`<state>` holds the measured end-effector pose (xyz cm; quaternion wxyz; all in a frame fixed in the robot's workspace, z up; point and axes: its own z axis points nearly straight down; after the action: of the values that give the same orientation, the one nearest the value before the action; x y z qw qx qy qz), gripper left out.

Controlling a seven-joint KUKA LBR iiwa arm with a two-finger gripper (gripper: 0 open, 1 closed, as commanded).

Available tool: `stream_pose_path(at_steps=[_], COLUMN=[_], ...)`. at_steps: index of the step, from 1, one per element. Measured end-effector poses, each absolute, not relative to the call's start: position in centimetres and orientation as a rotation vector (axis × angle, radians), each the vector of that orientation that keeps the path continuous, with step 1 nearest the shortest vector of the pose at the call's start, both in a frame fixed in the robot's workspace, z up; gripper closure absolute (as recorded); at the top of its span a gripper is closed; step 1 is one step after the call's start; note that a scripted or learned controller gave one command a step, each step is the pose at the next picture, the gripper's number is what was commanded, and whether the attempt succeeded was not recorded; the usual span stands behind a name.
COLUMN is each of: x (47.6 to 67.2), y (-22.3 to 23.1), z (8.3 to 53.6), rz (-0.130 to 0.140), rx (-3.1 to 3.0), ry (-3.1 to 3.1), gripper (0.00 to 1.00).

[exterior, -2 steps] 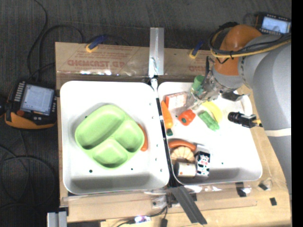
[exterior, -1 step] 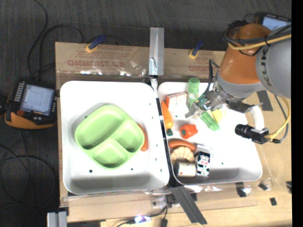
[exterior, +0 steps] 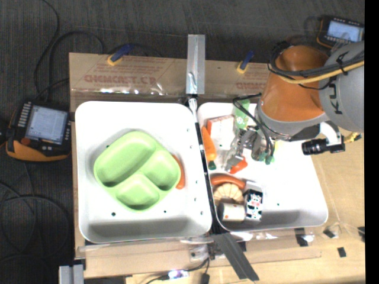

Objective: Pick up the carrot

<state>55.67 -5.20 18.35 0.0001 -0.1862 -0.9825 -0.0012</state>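
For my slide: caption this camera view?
Gripper reaching into the right bin beside the carrot; green tray left.

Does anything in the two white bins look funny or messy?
Yes. The green three-part plastic plate sits crooked in the left white bin, with something orange peeking from under its right edge. In the right white bin, the small items are jumbled against the left wall, by the gripper.
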Motion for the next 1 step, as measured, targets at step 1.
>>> stream_pose_path(at_steps=[1], x=[55.43], y=[-0.06], z=[18.35], rz=[-0.004], rx=[-0.648], ry=[-3.073], gripper=[1.00])
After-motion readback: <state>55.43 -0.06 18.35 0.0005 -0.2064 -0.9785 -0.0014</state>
